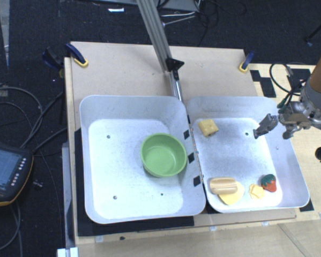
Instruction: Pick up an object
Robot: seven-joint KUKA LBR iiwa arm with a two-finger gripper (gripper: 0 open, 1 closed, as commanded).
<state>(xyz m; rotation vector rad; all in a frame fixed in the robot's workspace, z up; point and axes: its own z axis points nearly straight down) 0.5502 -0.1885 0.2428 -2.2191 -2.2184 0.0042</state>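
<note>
The gripper [275, 126] hangs over the right edge of the right bin [240, 149], near that bin's far right corner, with its two dark fingers spread apart and nothing between them: one finger [265, 126] reaches out over the bin floor and the other sits close to the rim. Behind it the grey wrist leads off toward the right side of the bench [122, 71], and cables trail beside it. On the bin floor below and to the left, well apart from the gripper, a pale yellow sponge-like block [207, 127] lies near the far left corner of the right bin, close to the divider where the two bins meet. Along the near edge of the same bin lie four more things: a hot-dog-like bun [223, 185] resting against a yellow rounded piece [231, 197] near the near left corner, then a small yellow chunk [256, 191], and just beside it a red strawberry-like toy with a green top [268, 183] toward the near right corner. All of them rest on the bin floor, untouched by the gripper. The left bin [104, 143] holds a green bowl [163, 155], upright, near its right edge. A metal pole [155, 28] slants over the far edge of the bench, and yellow and blue clamps [77, 55] grip its far corners.
</note>
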